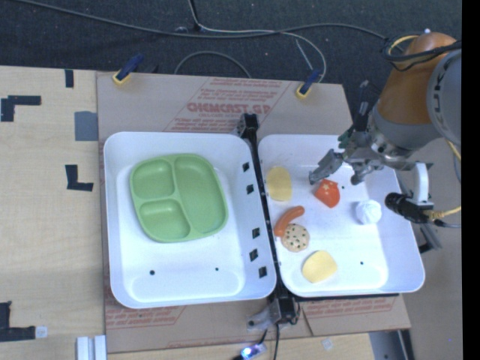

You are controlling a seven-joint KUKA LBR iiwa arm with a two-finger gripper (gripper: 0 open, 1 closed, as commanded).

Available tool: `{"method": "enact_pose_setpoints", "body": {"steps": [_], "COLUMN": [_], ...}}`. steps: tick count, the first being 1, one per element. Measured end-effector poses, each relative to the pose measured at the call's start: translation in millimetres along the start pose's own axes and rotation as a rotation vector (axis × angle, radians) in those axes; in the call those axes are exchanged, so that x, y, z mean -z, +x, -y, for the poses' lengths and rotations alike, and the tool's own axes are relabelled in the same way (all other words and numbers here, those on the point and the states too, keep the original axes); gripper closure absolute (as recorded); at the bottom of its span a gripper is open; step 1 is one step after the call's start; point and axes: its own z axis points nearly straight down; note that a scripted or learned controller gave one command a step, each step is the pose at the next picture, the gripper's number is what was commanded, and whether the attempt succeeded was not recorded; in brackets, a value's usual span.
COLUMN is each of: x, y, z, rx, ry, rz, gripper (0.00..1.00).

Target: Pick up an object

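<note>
One hand [343, 168] hovered with fingers spread wide, gripping nothing; the red object [328, 193], its long axis unclear, lay just below it.

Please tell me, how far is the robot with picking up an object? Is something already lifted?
Done: the arm has reached into the right bin, and the gripper is open just above the red object. In hand: nothing sits between its fingers. Left: closing on an object and lifting it. The yellow pieces, orange sausage, cookie and white object lie on the bin floor.
</note>
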Motion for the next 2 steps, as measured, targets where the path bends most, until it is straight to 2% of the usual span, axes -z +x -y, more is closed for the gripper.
{"method": "enact_pose_setpoints", "body": {"steps": [1,2], "x": [8.6,-46.1], "y": [0.4,9.8], "z": [-2.9,0.4], "rx": [0.003,0.003], "ry": [-0.014,-0.013], "rz": [0.002,0.003], "gripper": [0.00,0.00]}}
